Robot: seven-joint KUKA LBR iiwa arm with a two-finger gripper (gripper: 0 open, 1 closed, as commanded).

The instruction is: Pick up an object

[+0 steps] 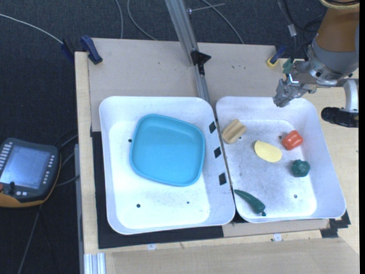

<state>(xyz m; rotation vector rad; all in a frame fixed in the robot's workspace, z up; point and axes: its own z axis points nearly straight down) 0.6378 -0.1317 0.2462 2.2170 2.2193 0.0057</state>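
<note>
My gripper (283, 100) hangs over the far rim of the right bin (311, 207), above and to the right of the bin's objects, with nothing visibly between its fingers. In that bin lie a tan bread-like block (232, 131) at the left, a yellow oval piece (267, 151) in the middle, a red-orange pepper (292, 140) to its right, a dark green broccoli-like piece (300, 167) and a green chili (251, 201) near the front. A light blue plate (168, 149) fills the middle of the left bin (114, 210).
A slanted metal post (183, 21) crosses the back of the bench and ends between the bins. Blue clamps (91, 49) sit at the bench's back corners. A handheld pendant (25, 170) lies off the bench at the left.
</note>
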